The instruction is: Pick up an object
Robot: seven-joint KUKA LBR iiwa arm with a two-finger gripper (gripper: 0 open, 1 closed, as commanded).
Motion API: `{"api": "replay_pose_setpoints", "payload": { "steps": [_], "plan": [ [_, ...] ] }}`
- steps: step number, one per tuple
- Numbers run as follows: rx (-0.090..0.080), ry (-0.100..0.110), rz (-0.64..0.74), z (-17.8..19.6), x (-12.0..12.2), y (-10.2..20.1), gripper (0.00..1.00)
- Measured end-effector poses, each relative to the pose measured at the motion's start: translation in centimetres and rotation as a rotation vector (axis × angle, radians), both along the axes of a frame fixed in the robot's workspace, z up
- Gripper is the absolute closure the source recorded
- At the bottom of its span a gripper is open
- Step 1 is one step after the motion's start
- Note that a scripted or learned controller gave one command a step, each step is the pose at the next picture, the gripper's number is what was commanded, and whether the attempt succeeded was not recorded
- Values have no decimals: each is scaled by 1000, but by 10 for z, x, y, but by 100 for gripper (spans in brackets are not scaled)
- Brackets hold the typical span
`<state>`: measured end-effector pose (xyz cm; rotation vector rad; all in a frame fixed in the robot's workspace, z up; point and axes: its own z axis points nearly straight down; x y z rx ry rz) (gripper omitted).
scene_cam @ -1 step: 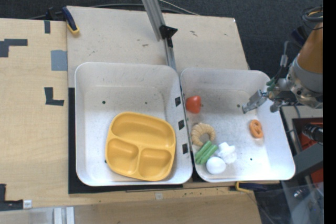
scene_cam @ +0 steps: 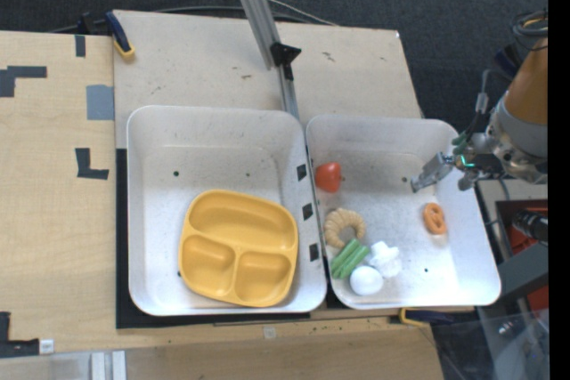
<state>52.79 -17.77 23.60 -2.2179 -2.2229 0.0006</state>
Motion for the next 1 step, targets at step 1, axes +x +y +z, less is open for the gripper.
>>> {"api": "replay_pose_setpoints", "payload": {
  "steps": [1],
  "plan": [
    [0, 5, -1, -46, 5, 4, 0]
  ]
}}
